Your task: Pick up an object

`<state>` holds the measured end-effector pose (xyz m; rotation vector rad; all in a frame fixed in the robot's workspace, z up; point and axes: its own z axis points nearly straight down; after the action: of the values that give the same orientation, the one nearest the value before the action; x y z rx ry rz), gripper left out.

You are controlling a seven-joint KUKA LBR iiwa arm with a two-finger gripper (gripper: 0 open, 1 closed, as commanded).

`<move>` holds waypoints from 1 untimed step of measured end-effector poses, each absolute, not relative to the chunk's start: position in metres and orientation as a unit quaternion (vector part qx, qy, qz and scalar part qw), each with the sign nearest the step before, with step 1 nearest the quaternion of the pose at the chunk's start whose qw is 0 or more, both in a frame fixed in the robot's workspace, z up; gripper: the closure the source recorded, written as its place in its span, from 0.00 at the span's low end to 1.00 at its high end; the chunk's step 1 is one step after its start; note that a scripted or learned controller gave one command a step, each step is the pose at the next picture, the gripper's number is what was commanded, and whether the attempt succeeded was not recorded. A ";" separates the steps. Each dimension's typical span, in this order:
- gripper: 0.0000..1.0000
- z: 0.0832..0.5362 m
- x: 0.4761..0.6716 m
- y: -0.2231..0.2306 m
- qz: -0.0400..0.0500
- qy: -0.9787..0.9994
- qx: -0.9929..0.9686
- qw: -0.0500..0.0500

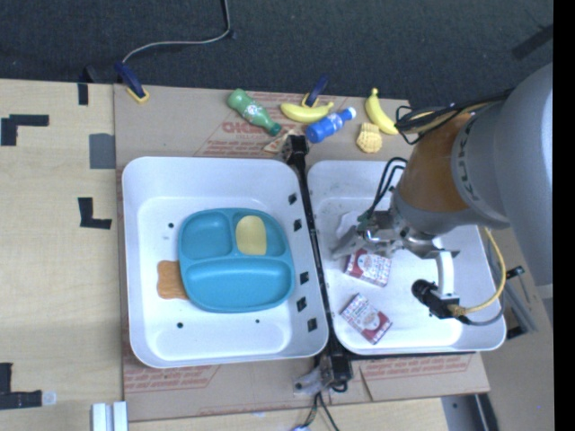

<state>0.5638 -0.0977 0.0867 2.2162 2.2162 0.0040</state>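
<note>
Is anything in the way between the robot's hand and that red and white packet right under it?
Nothing visible blocks it. The gripper hangs in the right bin, just above the upper red and white packet. The second packet lies apart, nearer the bin's front edge.

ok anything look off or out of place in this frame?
Yes. Several toys lie on the cardboard behind the bins: a green bottle, two bananas, a blue bottle, a corn piece. An orange item is wedged partly under the blue tray.
</note>
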 end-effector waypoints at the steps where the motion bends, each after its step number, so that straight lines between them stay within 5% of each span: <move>1: 1.00 0.096 0.564 -0.098 0.001 0.707 0.707 0.004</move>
<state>0.5639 -0.0980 0.0964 2.2169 2.2158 0.0037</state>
